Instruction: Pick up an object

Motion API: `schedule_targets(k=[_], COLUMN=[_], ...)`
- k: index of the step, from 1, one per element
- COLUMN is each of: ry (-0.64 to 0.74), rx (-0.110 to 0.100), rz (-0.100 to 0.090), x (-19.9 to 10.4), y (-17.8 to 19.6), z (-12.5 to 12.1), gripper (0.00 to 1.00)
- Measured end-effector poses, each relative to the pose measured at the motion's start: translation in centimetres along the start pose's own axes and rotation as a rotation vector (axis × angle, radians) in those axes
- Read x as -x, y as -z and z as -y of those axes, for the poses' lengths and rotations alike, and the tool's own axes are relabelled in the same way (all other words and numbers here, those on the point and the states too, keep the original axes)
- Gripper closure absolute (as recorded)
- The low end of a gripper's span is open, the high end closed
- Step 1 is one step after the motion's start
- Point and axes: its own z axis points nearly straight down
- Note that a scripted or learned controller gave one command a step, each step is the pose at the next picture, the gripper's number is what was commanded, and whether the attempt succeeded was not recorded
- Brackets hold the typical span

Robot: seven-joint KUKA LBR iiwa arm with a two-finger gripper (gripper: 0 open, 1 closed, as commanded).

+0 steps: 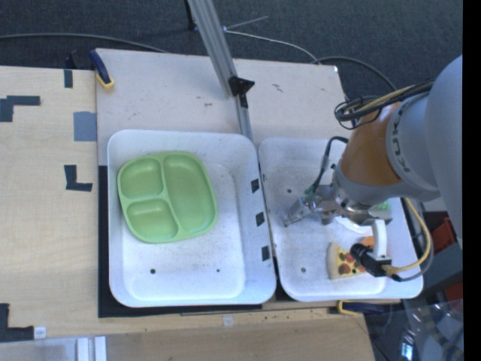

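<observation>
**Pick attempt — gripper low in right bin, nothing secured yet**

Bench holds 2 white bins. Left bin point(128, 277) contains 1 green divided plate point(167, 196), lying flat toward its upper left, well apart from the arm.

Right bin point(301, 277): the gripper point(301, 210) sits low over the bin's middle, wrist angled toward the left. Metal fingers point(291, 216) point at bare bin floor; they look close together, but nothing visible sits between them — whether they are fully closed I cannot tell at this resolution.

Nearest candidate object: 1 pizza slice toy point(344, 262), flat on the floor in the bin's lower right, near the gripper but not touching it. A green item point(382, 206) peeks out beside the wrist, mostly hidden.

Judgement: approach done, grasp not done. No object lifted. Remaining — close on something, raise it clear of the bin.
</observation>
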Motion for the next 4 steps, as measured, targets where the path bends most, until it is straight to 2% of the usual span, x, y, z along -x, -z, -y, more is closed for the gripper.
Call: schedule_targets(k=[1,2,4], ry=[0.002,-0.001,0.0], rx=[-0.001,0.006,0.008], rz=[-0.002,0.0,0.001], x=[-0.1,0.5,0.6], y=[1.1,5.5,16.7], z=[0.0,0.3,-1.0], gripper=[1.0,1.0,1.0])
